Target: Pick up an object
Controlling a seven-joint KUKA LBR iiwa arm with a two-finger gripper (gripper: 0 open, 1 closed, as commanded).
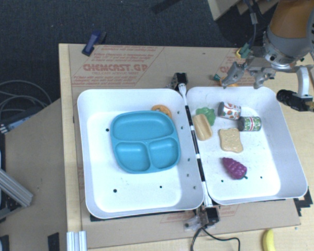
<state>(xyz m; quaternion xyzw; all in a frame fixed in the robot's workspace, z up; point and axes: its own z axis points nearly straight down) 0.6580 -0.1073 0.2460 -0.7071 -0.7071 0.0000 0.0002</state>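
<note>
Off the bench's left edge, grey cables [13,106] coil on the dark floor, and a small blue clip [93,43] lies at the cardboard sheet's [120,67] upper left corner. The left bin [89,156] carries a blue sectioned tray [145,140] with three compartments, and a small orange-brown piece [161,109] peeks out just behind the tray's upper right rim. A black clamp [180,80] sits at the top of the seam where the two bins meet. In the right bin [282,166], just past the seam, a tan bread roll [202,126] lies touching a green leafy item [205,113] behind it. Next comes a white and red can [229,110] on its side, with a dark green can [249,123] close to its lower right. A toast slice [231,139] rests below them, and a purple grape bunch [234,168] lies nearer the front, apart from the rest. The gripper [249,77] hangs over the bin's far rim, its fingers spread apart with nothing between them, clear of every object. A yellow object [268,240] pokes in at the bottom edge.
</note>
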